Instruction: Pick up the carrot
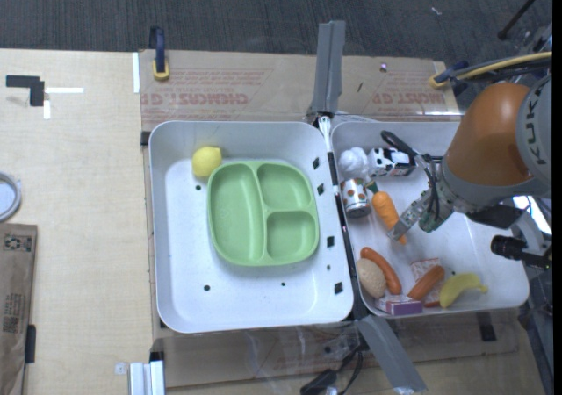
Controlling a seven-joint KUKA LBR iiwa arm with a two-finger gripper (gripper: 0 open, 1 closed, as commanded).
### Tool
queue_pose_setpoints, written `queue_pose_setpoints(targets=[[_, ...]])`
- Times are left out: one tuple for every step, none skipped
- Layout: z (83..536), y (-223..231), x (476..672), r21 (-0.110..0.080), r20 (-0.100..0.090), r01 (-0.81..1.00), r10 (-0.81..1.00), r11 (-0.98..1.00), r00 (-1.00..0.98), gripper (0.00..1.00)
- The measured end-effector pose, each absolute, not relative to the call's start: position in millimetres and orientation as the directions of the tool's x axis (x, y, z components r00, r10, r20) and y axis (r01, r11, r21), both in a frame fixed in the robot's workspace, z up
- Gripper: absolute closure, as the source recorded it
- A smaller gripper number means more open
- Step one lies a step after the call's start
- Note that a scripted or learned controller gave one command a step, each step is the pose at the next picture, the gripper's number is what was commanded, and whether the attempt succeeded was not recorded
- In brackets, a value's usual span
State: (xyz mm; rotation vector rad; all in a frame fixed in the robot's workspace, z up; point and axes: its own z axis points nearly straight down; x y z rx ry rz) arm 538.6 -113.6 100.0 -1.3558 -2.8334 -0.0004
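Note:
The carrot [383,208], short and orange, lies on the floor of the right bin [492,301], near its left side and pointing down-right. My gripper [416,219] hangs low just to the right of it and looks open. The left finger [404,226] sits against the carrot's lower right end, and nothing shows between the fingers. The grey arm with its orange band [492,134] reaches in from the right above the bin.
Around the carrot are a small can [356,197], a white toy [352,161] and a black-and-white cow toy [392,161]. Toward the front lie a red sausage [381,267], a beige potato [371,278] and a banana [462,288]. The left bin [171,279] holds a green divided plate [263,211] and a lemon [206,160].

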Motion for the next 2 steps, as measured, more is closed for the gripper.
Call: queue_pose_setpoints(targets=[[191,-64,570.5,-0.001,0.000,0.857,0.857,0.516,-0.516,1.00],[191,-3,551.2,-0.003,0.001,0.885,0.885,0.466,-0.466,1.00]])
